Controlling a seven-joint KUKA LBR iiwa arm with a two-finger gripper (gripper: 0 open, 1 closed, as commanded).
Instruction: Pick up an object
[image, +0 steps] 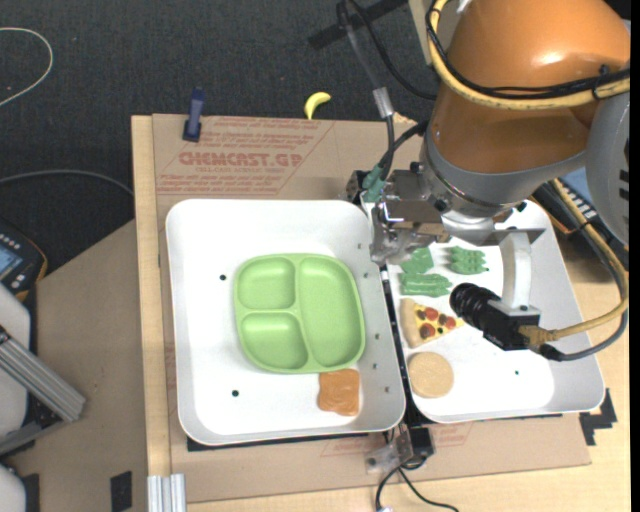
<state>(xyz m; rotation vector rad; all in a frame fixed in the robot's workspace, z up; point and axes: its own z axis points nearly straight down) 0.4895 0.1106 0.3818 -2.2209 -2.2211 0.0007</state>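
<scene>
**Toy food in two white bins**

Brown cardboard (240, 160) lies flat under two white bins on the bench. Everything below is placed by the green plate (298, 312).

That plate is smooth plastic with three dips, and it sits in the middle of the left bin (200, 260). Just in front of it, at its right corner, lies a bumpy orange toy (340, 392).

Right of the plate, in the right bin (570, 370), lie a round tan cookie (431, 375), a pizza slice (428, 321) with red dots, and green leafy pieces (440, 272) behind that.

Right of the plate and over the wall between the bins hangs the gripper (385, 240). I cannot tell how it stands, or if it has anything.

Behind the plate, red letters (240, 158) on the cardboard read "CHEMCAST". Farther back sit a blue clip (193, 116) and a small yellow banana shape (317, 102).
</scene>
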